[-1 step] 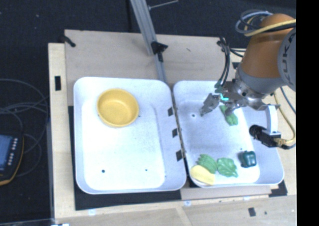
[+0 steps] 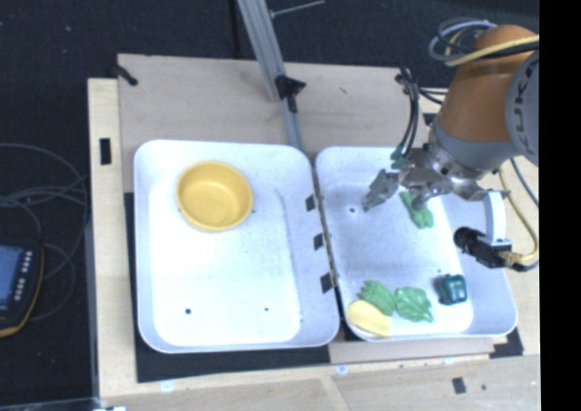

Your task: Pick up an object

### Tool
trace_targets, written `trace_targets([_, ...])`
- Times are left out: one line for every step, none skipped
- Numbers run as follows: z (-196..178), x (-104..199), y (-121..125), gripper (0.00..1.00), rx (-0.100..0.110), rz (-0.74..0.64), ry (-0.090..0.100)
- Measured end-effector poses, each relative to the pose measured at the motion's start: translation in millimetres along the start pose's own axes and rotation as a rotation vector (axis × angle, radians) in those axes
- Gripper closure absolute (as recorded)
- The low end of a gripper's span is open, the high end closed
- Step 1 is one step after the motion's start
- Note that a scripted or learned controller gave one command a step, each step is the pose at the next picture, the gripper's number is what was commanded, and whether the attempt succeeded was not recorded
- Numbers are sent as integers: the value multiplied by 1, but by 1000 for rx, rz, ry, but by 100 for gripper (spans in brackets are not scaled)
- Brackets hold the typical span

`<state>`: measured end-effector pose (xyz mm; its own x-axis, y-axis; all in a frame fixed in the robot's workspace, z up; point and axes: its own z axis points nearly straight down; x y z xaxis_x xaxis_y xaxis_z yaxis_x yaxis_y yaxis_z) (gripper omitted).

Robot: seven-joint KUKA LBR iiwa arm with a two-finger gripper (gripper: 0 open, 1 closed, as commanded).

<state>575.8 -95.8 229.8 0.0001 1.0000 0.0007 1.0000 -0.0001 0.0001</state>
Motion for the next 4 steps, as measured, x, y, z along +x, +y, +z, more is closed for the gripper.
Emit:
trace_targets([63, 0, 1, 0, 5, 1, -1])
trace_targets([117, -11, 0, 0, 4, 1, -1])
trace_targets([130, -12, 0, 0, 1, 1, -2])
trace_targets([119, -11, 0, 100, -2, 2, 0])
